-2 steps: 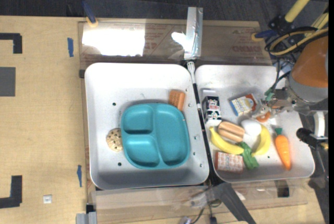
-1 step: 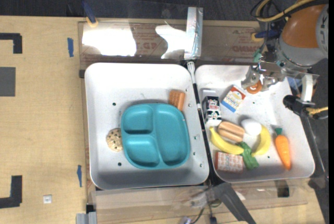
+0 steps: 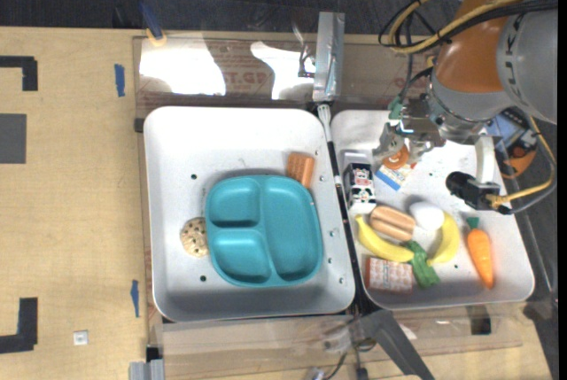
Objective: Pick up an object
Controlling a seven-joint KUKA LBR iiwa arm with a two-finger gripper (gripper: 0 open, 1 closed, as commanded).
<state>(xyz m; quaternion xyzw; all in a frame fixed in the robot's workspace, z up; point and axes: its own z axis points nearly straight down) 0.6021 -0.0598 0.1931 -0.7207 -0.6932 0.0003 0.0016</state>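
The right white bin [image 3: 523, 281] is crowded: yellow banana [image 3: 390, 244], hot dog [image 3: 392, 221], orange carrot [image 3: 479, 255] fill its near half. In the left white bin [image 3: 168, 148], bare floor lies far of the teal divided plate [image 3: 263, 228].

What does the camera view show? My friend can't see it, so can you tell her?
A grey and orange robot arm reaches over the right bin, which holds a banana, hot dog and carrot. The left bin holds a teal divided tray, a cookie and an orange piece.

The arm [image 3: 496, 42] runs off the right edge, and its hand [image 3: 403, 139] hides its fingertips.
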